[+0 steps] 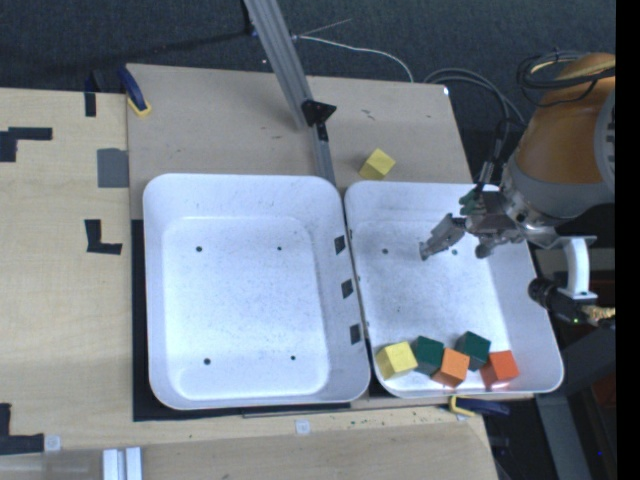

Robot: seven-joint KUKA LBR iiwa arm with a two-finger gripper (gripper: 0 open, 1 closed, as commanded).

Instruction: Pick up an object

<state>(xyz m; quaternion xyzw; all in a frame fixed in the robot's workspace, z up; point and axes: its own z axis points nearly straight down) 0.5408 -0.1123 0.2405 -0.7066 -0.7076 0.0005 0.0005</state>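
Several small blocks lie along the near edge of the right bin (400,288): a yellow block (397,358), a dark green block (428,352), an orange block (453,367), another green block (474,347) and a red-orange block (499,367). My gripper (460,244) hangs over the upper right part of that bin, well above and behind the blocks. Its two fingers are spread apart, one finger (437,241) pointing left, with nothing between them.
A loose yellow block (378,164) lies on the bench behind the right bin. The left bin (240,288) sits beside it. A grey metal bar (285,48) slants down to the gap between the bins. Cables run at the back right.
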